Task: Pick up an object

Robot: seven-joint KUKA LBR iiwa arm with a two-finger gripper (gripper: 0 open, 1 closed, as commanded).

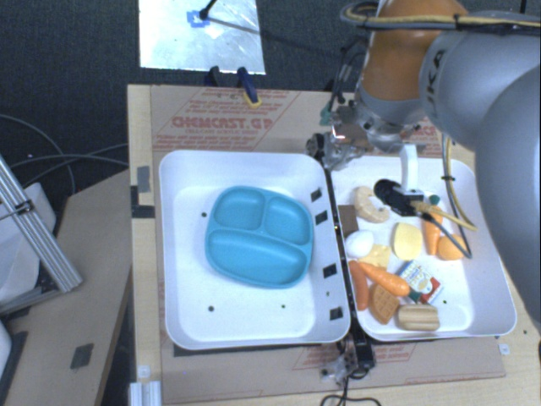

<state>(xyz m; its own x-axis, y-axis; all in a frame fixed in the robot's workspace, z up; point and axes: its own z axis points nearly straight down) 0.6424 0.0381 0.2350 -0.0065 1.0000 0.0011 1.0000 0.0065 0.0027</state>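
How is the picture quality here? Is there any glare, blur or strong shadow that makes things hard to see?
In the camera view the light is soft and even, with faint shadows; the shiny sheet behind the bench shows bright glare; the arm close to the lens looks large and soft-edged, with a highlight on its orange band; the blue tray is clear, while the small food items in the right bin look slightly blurred.

We have one fixed camera above the bench (220,117), looking down at a slant on both white bins (182,311) side by side. The arm (473,66) enters from the view's right, close to the lens and large. Bench and floor beyond are in frame.
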